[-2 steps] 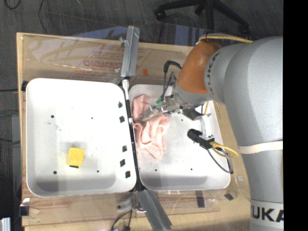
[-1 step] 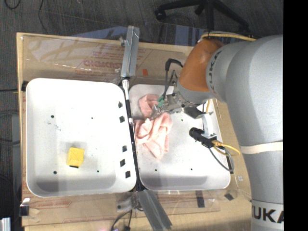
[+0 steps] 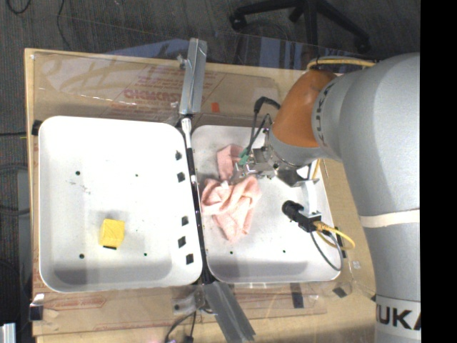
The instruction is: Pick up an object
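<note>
We see the gripper [image 3: 246,164] over crumpled pink cloth [image 3: 230,197]; finger state unclear. Yellow block [image 3: 112,233], left bin [image 3: 57,131].

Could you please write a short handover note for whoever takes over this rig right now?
Hand: low in the right bin, over the upper part of the pink cloth; a grasp cannot be confirmed from this view.
Things: pink cloth crumpled at the right bin's left side; yellow block lying in the left bin, apart from the arm.
Done: nothing visibly lifted.
Left: secure an object and raise it.
</note>
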### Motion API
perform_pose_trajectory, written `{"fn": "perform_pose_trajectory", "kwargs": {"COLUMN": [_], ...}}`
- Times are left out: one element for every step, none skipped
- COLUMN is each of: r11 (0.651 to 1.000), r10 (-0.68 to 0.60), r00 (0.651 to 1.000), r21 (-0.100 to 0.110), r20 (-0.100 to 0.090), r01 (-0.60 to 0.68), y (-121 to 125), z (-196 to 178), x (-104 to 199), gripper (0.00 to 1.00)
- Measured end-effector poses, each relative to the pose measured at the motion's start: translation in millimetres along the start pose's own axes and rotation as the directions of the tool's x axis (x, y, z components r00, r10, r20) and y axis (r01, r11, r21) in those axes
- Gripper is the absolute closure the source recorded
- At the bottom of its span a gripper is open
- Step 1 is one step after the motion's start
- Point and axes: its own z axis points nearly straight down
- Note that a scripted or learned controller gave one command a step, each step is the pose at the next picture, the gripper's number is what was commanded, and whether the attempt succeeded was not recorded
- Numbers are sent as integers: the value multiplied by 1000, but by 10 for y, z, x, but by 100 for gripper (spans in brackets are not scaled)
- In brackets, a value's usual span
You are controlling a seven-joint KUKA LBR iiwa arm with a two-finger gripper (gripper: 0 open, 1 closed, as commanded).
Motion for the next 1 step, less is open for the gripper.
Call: {"fn": "perform_pose_trajectory", "kwargs": {"r11": [982], "r10": [-191], "r00": [982], "r21": [-2], "r20": [2], "r01": [191], "y": [263], "z": [-1318], "x": [12], "gripper": [100]}}
